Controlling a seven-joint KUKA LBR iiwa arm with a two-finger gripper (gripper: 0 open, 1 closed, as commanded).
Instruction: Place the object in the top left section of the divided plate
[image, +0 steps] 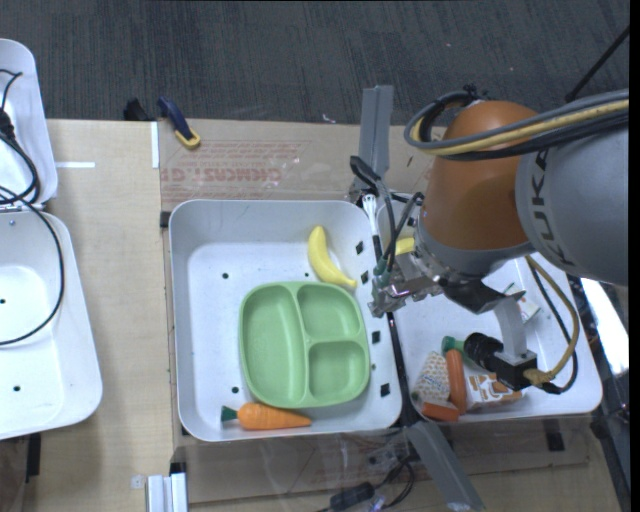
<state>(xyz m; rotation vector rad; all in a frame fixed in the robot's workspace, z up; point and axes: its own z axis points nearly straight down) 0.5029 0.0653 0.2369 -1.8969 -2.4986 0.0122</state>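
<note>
A green divided plate (303, 345) lies in the left bin (195, 300), with one long section on its left and two smaller ones on its right. A yellow banana (326, 257) rests just behind the plate's far right corner. An orange carrot (268, 417) lies against the bin's front wall, below the plate. My gripper (386, 288) hangs over the wall between the two bins, just right of the plate's far right corner and the banana. The bulky wrist covers it from above, and nothing shows between its tips.
The right bin (575, 385) holds a speckled cone-shaped item (432, 375), a second small carrot (456, 378) and a printed packet (492, 391) near its front. A blue and yellow clamp (178, 123) sits on the bench behind the left bin.
</note>
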